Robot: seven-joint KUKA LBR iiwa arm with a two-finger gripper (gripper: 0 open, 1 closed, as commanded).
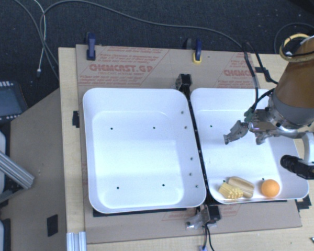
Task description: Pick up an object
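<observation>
One corn cob (230,191), one bread roll (242,183), one orange (270,188)

Brightness: even and fairly bright, the two white bins (141,150) close to washed out
Source: diffuse, from overhead
Shadows: soft and faint, a dim one along the bins' inner walls
Glare: mild sheen on the bin floors, no hard hotspots
Sharpness: moderate, slightly grainy; the arm (298,82) right of the bins is softer
Surroundings: dark floor beyond the table (68,140) stays dim
</observation>
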